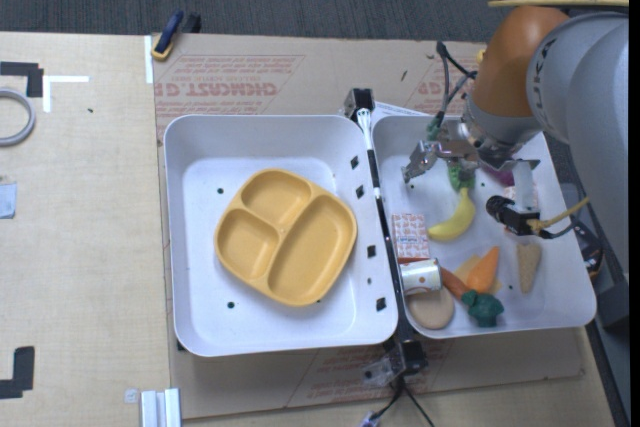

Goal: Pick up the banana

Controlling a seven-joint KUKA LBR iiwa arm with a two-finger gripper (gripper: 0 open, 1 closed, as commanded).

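The yellow banana point(455, 218) lies curved in the middle of the right bin point(570, 310), its upper tip pointing at the gripper. My gripper point(438, 169) hangs over the back of that bin, just above and behind the banana, apart from it. Its fingers point(414, 165) stand open with nothing between them. A small green thing point(460, 178) lies right by the banana's upper tip, partly under the gripper.
The right bin also holds a red-and-white carton point(408, 235), a small can point(421, 276), a tan disc point(432, 311), a carrot point(472, 275), a green piece point(486, 309) and a beige cone point(527, 265). A yellow divided plate point(287, 236) sits in the left bin point(172, 215).
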